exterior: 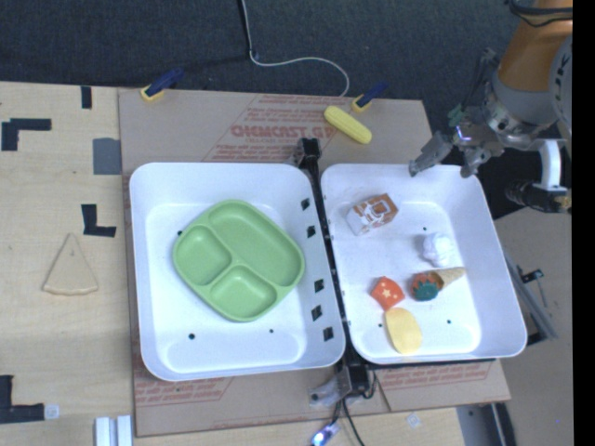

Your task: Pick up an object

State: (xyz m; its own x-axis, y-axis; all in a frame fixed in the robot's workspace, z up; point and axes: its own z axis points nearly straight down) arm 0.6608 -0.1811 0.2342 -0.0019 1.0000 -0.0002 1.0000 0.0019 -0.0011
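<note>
Arm (535, 54) reached in from right, wrist tilted down-left. Gripper (448, 159) hung at far rim of right bin (493, 249), fingers apparently spread, nothing betw. them. Toy house (374, 213) lay below-left, well apart.

tray (239, 260) in left bin (153, 193)

Glossy white plastic bins (149, 249), matt green tray (239, 260)

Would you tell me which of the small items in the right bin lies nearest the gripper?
The brown-and-white block, alone at the bin's far end, below the gripper; the others cluster farther off.
</note>
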